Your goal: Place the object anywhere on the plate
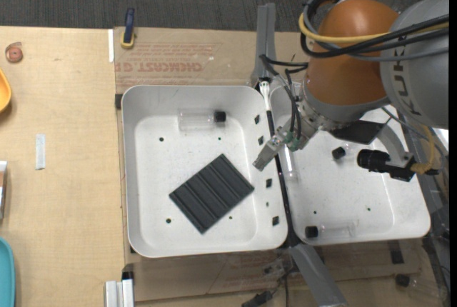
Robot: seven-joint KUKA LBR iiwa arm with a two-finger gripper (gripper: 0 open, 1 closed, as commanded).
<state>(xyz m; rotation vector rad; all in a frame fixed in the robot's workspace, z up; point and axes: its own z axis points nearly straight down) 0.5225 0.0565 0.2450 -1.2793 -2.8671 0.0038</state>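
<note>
Tan wood makes up the surface (64, 213) to the left of the plate, and from my station I see the left bin (127, 177) standing on it. The plate (212, 193) is a dark grey rectangular slab with ribs running along its length. It lies flat and turned at a slant on that bin's floor.

Beyond the plate, near the far wall and apart from it, lies a clear tube (196, 120). It is see-through, lies on its side, and has a small black cap on its right end.

To the plate's right, the tool (270, 155) hangs over the seam where the two bins meet. I cannot tell whether it is apart or together, and I see nothing clamped in it.

Further right of the plate, the right bin (400, 227) holds a small black piece (338, 153). A second clear tube (334, 230) lies by its near wall, black cap to the left.
</note>
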